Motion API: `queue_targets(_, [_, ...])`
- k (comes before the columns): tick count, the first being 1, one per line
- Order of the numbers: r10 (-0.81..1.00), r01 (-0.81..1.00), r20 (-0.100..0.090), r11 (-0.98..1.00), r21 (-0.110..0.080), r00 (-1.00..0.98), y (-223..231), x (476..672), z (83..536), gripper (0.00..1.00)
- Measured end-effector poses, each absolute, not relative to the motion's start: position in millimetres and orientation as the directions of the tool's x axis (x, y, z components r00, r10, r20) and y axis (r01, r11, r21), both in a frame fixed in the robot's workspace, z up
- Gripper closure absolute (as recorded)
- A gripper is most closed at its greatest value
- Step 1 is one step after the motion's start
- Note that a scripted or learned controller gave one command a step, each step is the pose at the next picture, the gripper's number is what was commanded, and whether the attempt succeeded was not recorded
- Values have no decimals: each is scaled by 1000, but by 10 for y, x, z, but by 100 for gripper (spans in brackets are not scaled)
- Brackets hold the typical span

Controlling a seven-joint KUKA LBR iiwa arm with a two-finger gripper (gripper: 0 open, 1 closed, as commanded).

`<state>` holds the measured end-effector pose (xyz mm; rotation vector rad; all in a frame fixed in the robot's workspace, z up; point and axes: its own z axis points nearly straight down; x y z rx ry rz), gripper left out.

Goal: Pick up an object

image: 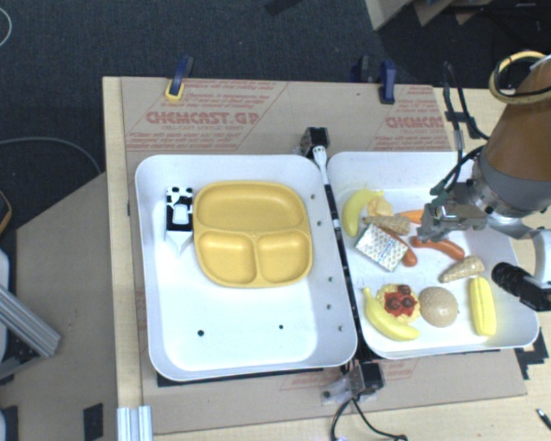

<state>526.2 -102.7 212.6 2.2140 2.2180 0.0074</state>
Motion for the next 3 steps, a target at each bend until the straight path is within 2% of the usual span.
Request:
queue_targets(1, [1000,1000,-2,1,4,-1,-1026,5271,2256,100])
queue_targets(2, [1000,1000,0,6,4,-6,-627,5661,2161,100])
queue_targets(3, [1000,1000,0,6,6,-6,-154,5965,2300,100])
